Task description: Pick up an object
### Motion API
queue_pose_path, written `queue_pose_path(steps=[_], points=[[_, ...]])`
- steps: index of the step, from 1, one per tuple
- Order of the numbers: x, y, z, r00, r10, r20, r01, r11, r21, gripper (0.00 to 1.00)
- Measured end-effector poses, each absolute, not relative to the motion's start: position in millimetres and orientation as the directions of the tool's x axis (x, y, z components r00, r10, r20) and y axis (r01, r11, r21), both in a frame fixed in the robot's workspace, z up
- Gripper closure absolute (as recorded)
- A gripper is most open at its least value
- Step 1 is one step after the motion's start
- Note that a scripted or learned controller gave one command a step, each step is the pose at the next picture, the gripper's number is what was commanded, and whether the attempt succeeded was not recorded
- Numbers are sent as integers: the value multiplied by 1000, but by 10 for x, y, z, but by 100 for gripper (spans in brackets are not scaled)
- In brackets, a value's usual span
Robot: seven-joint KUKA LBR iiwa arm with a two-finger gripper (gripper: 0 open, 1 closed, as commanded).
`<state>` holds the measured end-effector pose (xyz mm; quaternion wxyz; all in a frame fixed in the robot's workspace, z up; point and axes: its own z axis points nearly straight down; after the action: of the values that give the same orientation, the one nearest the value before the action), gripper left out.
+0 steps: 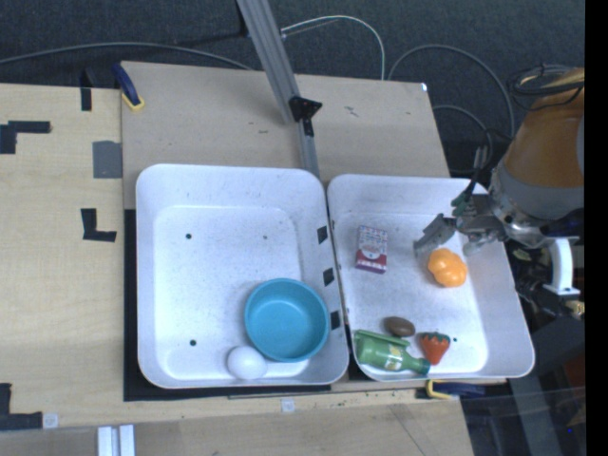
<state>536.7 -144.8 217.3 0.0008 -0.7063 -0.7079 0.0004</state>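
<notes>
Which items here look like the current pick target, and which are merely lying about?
In play: gripper, poised right above the orange fruit in the right bin.

Lying about: red packet, brown piece, green bottle, strawberry; blue bowl and white ball in the left bin.

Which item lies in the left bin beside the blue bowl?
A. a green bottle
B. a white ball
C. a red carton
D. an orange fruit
B: the white ball rests against the near edge of the blue bowl in the left bin, while the other items lie in the right bin.
</notes>
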Motion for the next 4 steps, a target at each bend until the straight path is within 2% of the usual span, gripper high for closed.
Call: queue_pose_path(steps=[1, 3, 4], points=[[5367, -1449, 2173, -2, 1000, 1, 1000, 2, -2, 0], [5483, -1419, 1042, -2, 1000, 1, 1000, 2, -7, 0], [5484, -1416, 889, -2, 1000, -1, 1000, 2, -1, 0]])
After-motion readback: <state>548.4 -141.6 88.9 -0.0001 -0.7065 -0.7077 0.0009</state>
